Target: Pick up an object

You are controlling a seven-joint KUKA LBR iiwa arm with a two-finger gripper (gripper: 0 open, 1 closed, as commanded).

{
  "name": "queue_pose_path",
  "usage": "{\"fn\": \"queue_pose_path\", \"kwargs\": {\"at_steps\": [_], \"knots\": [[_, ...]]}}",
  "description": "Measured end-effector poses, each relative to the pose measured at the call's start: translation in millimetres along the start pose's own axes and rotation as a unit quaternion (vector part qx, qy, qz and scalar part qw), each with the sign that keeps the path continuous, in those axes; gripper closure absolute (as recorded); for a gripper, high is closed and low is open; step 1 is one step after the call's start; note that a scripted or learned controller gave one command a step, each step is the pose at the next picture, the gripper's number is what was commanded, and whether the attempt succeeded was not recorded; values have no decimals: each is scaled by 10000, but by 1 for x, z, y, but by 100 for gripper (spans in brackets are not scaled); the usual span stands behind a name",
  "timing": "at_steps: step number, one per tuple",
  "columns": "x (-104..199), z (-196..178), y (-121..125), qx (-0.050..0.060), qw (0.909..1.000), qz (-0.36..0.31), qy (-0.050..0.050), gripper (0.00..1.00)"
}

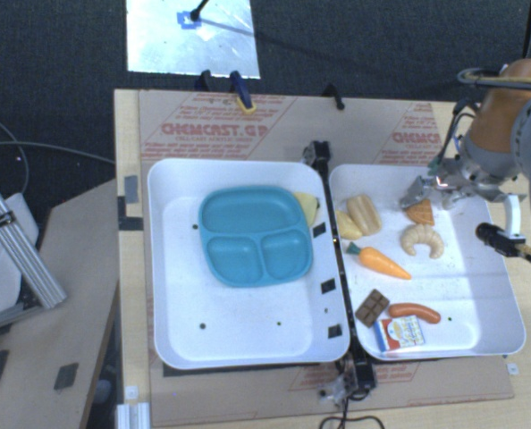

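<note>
**Operator:** Where is the claw, and what is nearest to it?

**Spotter:** Your arm comes in from the right, and the claw sits low over the far part of the right bin. Directly under its tip you have an orange wedge, something like a slice of toast or pizza. The tip and the wedge look to be touching or nearly so, but you cannot tell from this angle whether the wedge is gripped, and I cannot tell whether the claw is released or clenched.

**Operator:** What else lies in that bin?

**Spotter:** Just in front of the wedge you will see a croissant. To the left of it, near the bin's inner wall, is a pale bunch of bananas, and nearer you than that a carrot lies on a slant. Along the near edge you have a brown chocolate bar, a sausage and a small printed carton, all well apart from the claw.

**Operator:** And the left bin?

**Spotter:** The left bin holds a blue divided plate, with a yellowish piece tucked against the plate's far right corner.
</note>
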State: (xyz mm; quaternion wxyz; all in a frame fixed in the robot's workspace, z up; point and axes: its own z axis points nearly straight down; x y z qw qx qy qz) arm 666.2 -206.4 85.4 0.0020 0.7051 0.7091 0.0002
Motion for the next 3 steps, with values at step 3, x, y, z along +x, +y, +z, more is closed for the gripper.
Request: {"fn": "queue_pose_path", "kwargs": {"at_steps": [3], "knots": [[168, -110, -20, 8, 10000, -17, 21, 100]]}}
